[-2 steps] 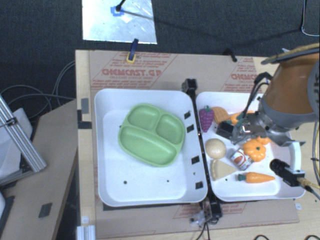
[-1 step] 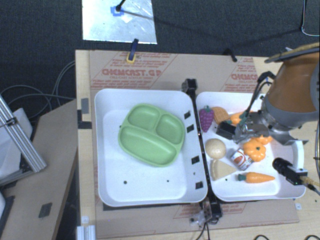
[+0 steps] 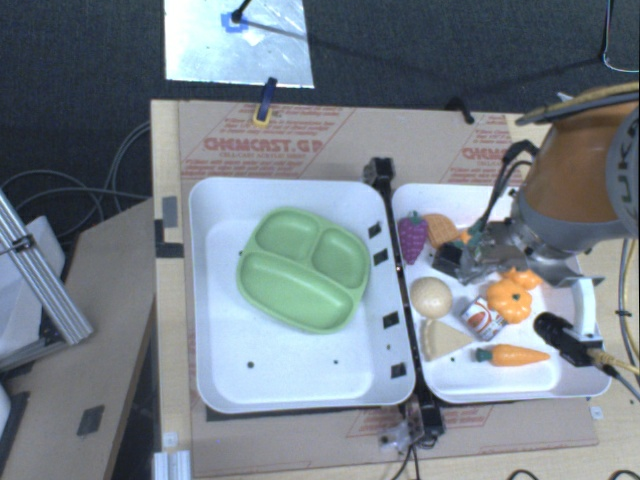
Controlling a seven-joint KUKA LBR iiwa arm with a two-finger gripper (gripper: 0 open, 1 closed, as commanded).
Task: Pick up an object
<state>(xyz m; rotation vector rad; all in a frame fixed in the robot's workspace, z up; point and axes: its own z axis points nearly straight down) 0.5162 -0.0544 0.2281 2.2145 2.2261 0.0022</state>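
The right bin (image 3: pixel 500 392) holds several toy foods: a purple grape bunch (image 3: pixel 412 236), an orange-brown bread piece (image 3: pixel 440 228), a beige egg-shaped ball (image 3: pixel 432 296), a red-and-white can (image 3: pixel 482 317), an orange pumpkin (image 3: pixel 514 298), a carrot (image 3: pixel 512 356) and a pale wedge (image 3: pixel 443 340). My gripper (image 3: pixel 468 253) reaches down into this bin from the right. It is between the bread piece and the pumpkin, just above the ball. A small black thing (image 3: pixel 447 258) lies at its left tip; whether it is gripped is unclear.
The left bin (image 3: pixel 215 298) carries a green divided plate (image 3: pixel 303 268). A black divider strip (image 3: pixel 392 268) runs between the two bins. The arm's grey and orange body (image 3: pixel 585 183) hangs over the right bin's far right corner.
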